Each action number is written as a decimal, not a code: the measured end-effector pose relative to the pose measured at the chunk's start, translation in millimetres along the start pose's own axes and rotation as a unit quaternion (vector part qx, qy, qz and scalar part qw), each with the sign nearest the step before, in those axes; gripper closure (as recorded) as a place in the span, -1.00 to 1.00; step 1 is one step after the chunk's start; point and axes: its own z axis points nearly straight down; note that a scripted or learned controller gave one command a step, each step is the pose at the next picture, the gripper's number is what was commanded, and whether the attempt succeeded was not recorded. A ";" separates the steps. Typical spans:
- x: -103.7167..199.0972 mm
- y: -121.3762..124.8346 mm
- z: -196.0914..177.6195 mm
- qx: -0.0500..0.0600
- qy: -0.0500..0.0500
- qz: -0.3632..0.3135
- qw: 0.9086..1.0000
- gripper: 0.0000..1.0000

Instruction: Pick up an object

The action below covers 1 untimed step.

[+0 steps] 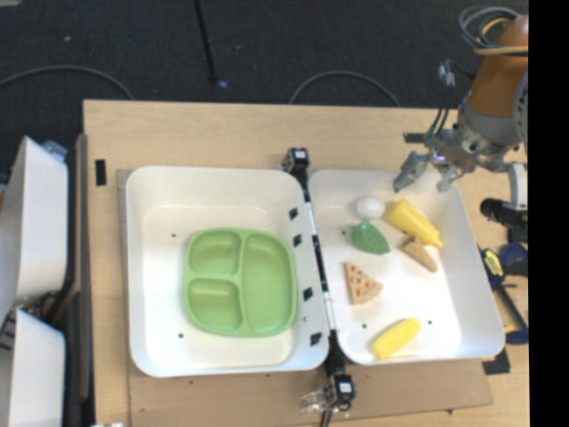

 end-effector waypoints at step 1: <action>5.2 1.3 61.4 0.001 0.000 -0.001 1.000 -1.00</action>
